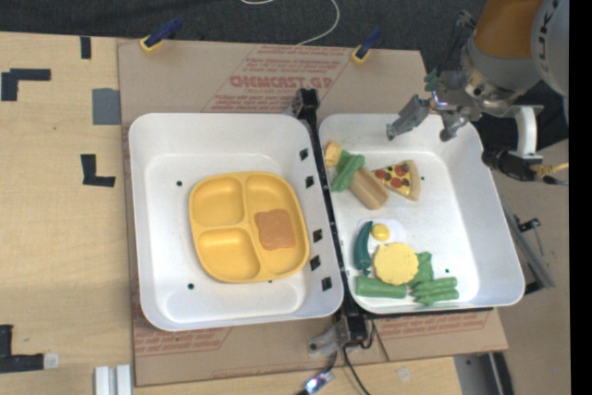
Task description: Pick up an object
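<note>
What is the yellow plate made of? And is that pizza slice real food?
The yellow plate looks like smooth molded plastic: one even color, rounded dividers, a soft sheen. The pizza slice is probably a toy, plastic or rubber, since its colors are flat and its edges neat, though the view is too small to be sure.

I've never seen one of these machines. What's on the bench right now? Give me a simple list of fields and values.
left bin: holds a yellow divided plate
plate contents: a brown toast-like piece in one compartment
right bin: toy food
toy food: pizza slice, fried egg, yellow round piece, green beans
gripper: open, above the right bin's far edge, holding nothing
arm: reaches in from the right
</note>
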